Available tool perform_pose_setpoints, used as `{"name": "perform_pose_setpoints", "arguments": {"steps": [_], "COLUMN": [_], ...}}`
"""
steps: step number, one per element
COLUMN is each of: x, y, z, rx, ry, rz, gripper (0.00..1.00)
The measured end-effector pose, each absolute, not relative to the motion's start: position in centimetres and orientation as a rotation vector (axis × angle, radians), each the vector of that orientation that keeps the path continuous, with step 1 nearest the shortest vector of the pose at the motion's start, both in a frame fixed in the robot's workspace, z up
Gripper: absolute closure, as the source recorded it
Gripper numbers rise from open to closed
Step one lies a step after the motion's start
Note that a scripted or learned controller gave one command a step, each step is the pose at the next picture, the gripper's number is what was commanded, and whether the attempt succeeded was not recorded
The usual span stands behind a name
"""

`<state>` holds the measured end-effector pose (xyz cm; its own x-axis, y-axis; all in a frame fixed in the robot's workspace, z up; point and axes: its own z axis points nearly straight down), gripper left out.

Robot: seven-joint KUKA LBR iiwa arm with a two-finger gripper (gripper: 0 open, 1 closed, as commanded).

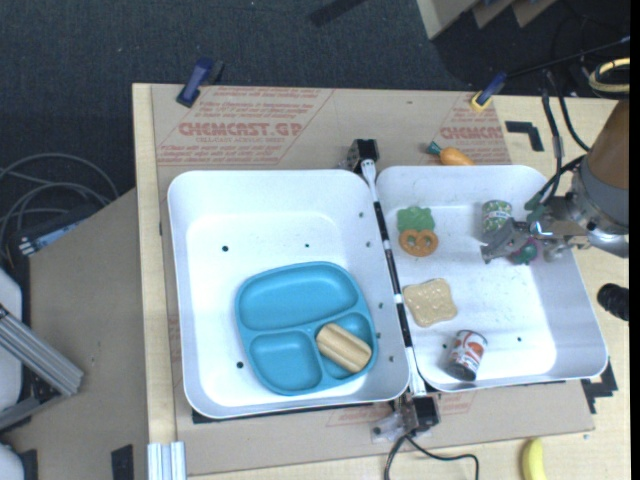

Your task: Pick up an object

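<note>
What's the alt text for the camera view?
A grey robot arm's claw hovers low in the right bin near a small can, pretzel, toast slice and tipped can. The left bin holds a blue divided plate with a bread roll.

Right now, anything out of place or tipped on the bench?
Yes. A toy carrot lies outside the bins, on the board behind the right bin. A small can in that bin lies tipped on its side.

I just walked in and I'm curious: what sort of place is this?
Probably a robotics lab. A robot arm reaches over two white bins of toy food, such as a pretzel, on a cardboard-covered bench, with loose cables nearby.
</note>
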<state>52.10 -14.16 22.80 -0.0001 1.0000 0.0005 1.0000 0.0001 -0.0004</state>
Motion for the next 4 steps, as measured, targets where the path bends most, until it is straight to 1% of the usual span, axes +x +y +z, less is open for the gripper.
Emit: {"name": "perform_pose_setpoints", "arguments": {"steps": [1,2,3,4], "x": [50.7,52.0,48.0,48.0], "y": [-12.1,-10.1,-13.8,-9.8], "z": [8.6,8.6,8.6,8.6], "rx": [-2.222,-2.227,-2.225,-2.225], "ry": [-2.223,-2.225,-2.221,-2.224], "rz": [-0.001,-0.004,-0.001,-0.003], "gripper": [0.0,0.0,0.0,0.0]}}
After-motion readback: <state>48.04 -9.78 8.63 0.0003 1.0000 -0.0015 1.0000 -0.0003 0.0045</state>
